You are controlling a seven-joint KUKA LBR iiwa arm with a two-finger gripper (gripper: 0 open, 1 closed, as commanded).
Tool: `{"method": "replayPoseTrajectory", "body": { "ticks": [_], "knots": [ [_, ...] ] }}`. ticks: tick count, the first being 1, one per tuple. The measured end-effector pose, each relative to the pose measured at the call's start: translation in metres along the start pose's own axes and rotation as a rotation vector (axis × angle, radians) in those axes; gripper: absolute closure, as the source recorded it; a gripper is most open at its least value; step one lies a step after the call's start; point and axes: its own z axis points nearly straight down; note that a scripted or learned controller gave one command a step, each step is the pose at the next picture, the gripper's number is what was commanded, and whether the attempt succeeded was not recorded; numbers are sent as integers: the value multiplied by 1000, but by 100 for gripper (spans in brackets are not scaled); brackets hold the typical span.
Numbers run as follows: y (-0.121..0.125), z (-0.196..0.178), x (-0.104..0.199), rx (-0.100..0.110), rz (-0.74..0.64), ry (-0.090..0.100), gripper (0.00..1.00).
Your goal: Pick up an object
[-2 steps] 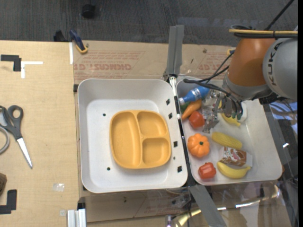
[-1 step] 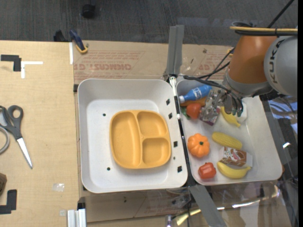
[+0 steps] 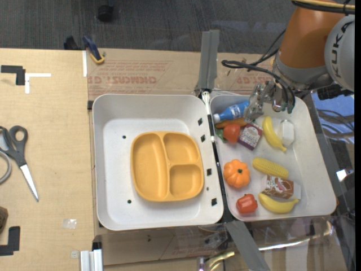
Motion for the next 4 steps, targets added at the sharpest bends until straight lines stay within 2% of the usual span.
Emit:
{"method": "replayPoseTrajectory", "body": {
  "ticks": [1, 2, 3, 4],
  "knots": [
    [-37, 88, 89, -1, -108, 4, 100],
    [-68, 9, 62, -1, -78, 1, 100],
    [-68, 10, 63, -1, -78, 3, 0],
    [-27, 91, 23, -1, -54, -11, 0]
  ]
}}
